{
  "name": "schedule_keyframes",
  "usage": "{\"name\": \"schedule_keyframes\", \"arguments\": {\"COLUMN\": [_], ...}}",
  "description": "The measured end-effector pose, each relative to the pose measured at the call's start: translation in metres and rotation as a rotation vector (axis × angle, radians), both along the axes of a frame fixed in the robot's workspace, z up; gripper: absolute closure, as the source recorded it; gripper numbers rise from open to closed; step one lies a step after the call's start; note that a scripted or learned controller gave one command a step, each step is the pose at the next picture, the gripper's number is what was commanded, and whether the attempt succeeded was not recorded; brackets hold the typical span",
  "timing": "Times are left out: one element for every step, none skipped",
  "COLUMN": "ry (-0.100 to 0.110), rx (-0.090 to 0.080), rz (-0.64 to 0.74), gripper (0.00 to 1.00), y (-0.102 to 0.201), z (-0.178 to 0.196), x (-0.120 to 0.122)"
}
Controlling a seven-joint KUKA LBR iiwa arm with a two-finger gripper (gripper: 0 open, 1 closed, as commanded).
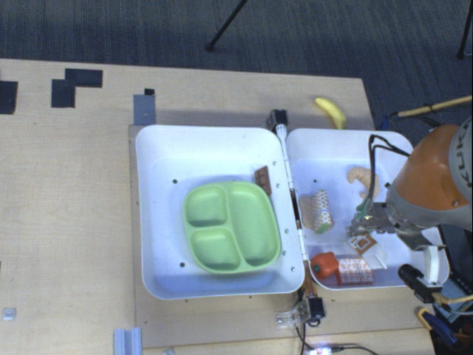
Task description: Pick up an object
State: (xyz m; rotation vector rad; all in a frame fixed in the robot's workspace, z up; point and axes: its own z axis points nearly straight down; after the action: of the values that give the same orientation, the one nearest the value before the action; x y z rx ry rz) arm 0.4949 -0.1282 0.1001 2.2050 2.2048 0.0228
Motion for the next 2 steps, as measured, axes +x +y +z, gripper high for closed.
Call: {"name": "schedule_keyframes", "arguments": {"ry": [0.016,0.019], "rx": [0.005,0.004], "rz": [0.005,0.004], "gripper": [1.00,0.00], "y": [0.0393,0.0386], "z": [-0.0124,-0.0135], "x": [0.0651,0.0640]}}
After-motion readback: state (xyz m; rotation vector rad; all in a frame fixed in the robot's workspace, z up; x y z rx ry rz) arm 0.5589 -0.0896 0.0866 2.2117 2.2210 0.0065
